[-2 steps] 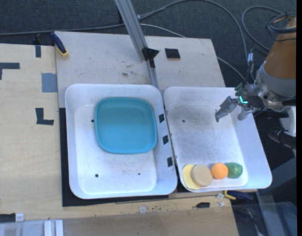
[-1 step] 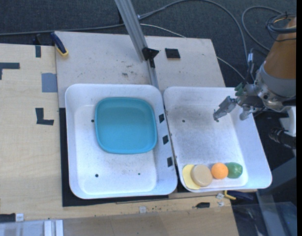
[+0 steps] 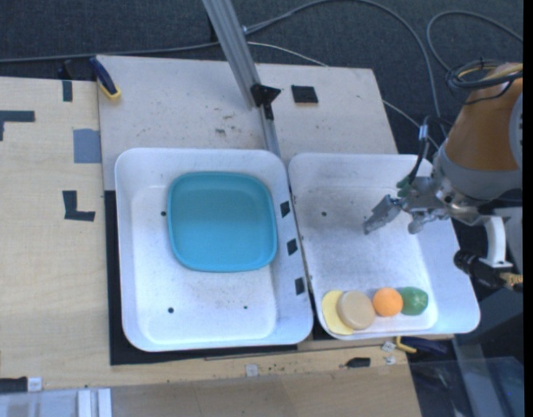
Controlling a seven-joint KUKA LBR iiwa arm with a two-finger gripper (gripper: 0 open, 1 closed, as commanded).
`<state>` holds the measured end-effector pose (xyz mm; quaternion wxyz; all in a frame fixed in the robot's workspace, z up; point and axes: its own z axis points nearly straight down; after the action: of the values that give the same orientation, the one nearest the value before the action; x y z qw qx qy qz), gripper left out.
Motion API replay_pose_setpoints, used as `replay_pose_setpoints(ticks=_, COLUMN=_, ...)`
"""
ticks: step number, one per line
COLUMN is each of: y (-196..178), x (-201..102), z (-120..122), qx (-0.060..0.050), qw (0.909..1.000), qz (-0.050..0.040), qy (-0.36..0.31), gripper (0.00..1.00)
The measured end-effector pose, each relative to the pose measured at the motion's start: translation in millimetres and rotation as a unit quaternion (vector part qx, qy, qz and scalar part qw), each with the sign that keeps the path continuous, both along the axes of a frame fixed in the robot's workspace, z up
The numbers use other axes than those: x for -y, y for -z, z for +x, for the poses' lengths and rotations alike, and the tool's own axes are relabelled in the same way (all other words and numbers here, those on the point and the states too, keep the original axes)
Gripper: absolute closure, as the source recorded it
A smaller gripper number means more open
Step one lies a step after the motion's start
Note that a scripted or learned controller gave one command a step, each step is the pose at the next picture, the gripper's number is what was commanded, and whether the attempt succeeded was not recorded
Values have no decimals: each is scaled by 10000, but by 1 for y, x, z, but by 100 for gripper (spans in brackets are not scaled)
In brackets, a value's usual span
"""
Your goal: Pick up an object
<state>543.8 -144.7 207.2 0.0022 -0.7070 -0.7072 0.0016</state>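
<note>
The two-finger pincer (image 3: 395, 218) hangs over the right shallow white bin (image 3: 336, 181), near its right wall, with its grey fingers (image 3: 377, 216) spread apart and nothing between them. The grey arm with its orange band (image 3: 483, 142) reaches in from the right. Along the near edge of that same bin lie four small things in a row, well apart from the pincer: a pale yellow flat disc (image 3: 332, 313), a beige round lump (image 3: 357, 309), an orange ball (image 3: 387, 302) and a green round piece (image 3: 414, 300), each touching its neighbour. The left white bin (image 3: 145, 320) holds a turquoise square plastic plate (image 3: 221, 221). Both bins sit on the pale wooden surface (image 3: 41, 233).
</note>
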Motion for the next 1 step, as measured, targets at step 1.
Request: replay_pose_setpoints(ticks=1, y=45, x=5, z=-5, qx=4, qw=10000, qz=-1, qy=0, gripper=0)
